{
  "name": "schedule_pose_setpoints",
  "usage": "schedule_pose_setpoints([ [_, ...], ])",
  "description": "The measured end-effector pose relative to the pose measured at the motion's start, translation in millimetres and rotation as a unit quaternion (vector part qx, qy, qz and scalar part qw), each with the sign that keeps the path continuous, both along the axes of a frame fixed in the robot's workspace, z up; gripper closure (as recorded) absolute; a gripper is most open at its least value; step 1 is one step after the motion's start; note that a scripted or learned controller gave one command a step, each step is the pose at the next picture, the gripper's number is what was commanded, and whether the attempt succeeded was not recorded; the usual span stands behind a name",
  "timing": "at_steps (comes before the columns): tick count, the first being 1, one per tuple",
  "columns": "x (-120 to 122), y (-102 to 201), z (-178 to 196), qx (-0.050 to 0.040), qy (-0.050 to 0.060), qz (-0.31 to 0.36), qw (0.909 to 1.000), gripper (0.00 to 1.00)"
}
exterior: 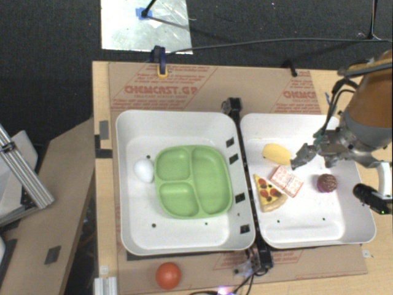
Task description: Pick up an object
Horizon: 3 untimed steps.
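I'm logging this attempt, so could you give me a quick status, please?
Gripper over right bin, nothing visibly held. Yellow object beside it, pizza slice nearby. Path unobstructed.

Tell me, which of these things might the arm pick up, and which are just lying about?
Within the job, in the right bin near the gripper:
yellow banana, pizza slice, pink-and-white packet, dark red ball.

Lying about:
green divided plate and white egg in the left bin; orange ball outside the bins.
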<state>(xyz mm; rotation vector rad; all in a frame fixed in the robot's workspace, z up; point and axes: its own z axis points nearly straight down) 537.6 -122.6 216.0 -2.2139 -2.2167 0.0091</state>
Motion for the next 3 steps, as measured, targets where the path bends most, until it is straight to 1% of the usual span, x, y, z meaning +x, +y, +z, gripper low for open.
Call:
schedule_pose_setpoints([
  [1, 3, 0, 6, -0.0008, -0.006, 0.001, 1.0000, 0.00],
  [2, -7, -4, -45, -0.0007, -0.004, 0.000, 1.0000, 0.00],
  [3, 0, -9, -92, -0.0007, -0.004, 0.000, 1.0000, 0.00],
])
